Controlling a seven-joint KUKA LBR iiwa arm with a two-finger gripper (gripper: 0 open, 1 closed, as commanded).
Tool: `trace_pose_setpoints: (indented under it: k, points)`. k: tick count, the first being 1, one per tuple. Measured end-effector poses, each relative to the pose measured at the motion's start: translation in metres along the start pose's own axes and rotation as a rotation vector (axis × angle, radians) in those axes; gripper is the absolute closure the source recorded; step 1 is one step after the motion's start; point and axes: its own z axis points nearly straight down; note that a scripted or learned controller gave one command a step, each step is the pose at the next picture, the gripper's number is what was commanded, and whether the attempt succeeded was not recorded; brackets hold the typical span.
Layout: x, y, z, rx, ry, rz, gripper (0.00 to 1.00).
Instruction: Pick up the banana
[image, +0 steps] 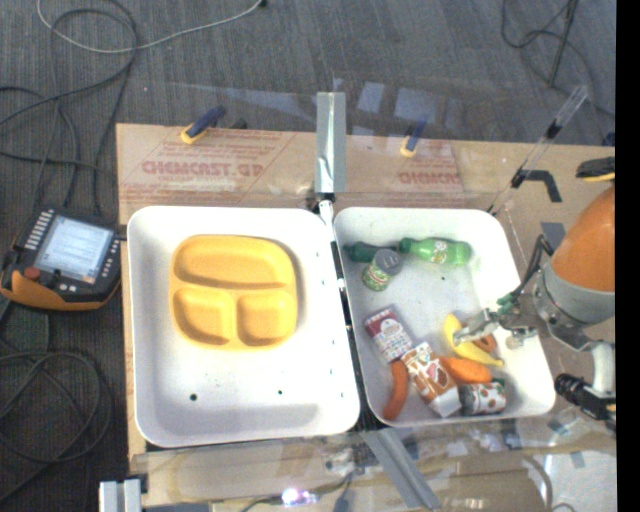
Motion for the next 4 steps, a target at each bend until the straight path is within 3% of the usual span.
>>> trace_pose_setpoints:
  k: [1, 2, 3, 4]
  points:
    - [0.027, 0.046, 0.034, -0.011, -0.013, -0.131, 0.00]
    - [0.027, 0.048, 0.024, -0.016, -0.013, -0.132, 1.00]
    - [0.016, 0.055, -0.057, -0.002, -0.007, -0.087, 1.00]
    - [0.016, 0.055, -0.057, -0.001, -0.008, -0.086, 0.00]
